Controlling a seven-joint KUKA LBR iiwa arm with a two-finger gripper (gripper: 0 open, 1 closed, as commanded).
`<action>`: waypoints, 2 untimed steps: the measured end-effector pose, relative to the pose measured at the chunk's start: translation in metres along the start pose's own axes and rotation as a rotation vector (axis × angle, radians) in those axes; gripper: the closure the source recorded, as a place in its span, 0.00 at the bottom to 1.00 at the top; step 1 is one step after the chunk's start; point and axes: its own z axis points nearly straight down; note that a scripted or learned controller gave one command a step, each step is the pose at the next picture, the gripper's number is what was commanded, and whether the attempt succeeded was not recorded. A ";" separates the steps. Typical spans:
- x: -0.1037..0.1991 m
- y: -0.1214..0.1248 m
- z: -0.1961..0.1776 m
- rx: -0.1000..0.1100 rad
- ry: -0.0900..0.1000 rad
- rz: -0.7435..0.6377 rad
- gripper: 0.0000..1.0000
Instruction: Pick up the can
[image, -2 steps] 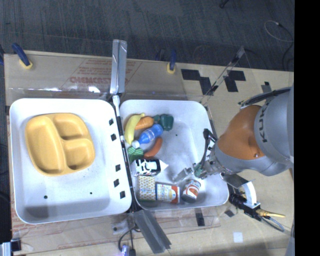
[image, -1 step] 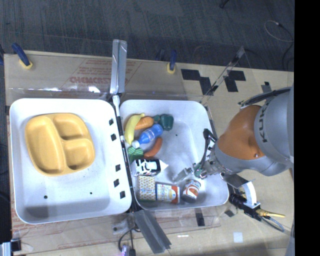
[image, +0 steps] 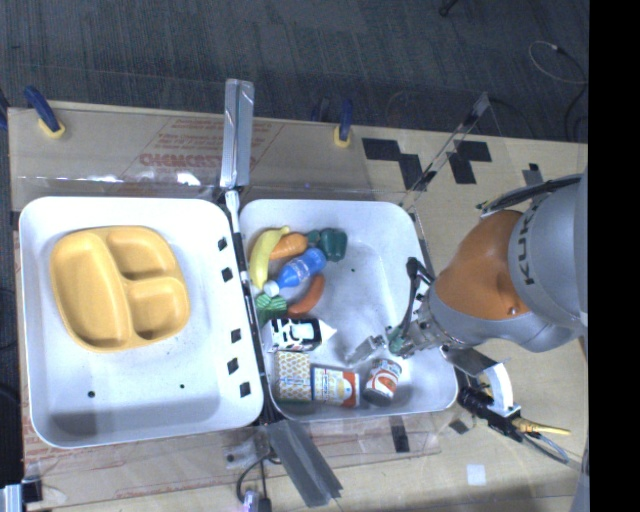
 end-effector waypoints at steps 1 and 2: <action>0.000 0.000 0.000 0.000 0.000 0.000 0.00; 0.000 0.000 0.000 0.000 0.000 0.000 0.00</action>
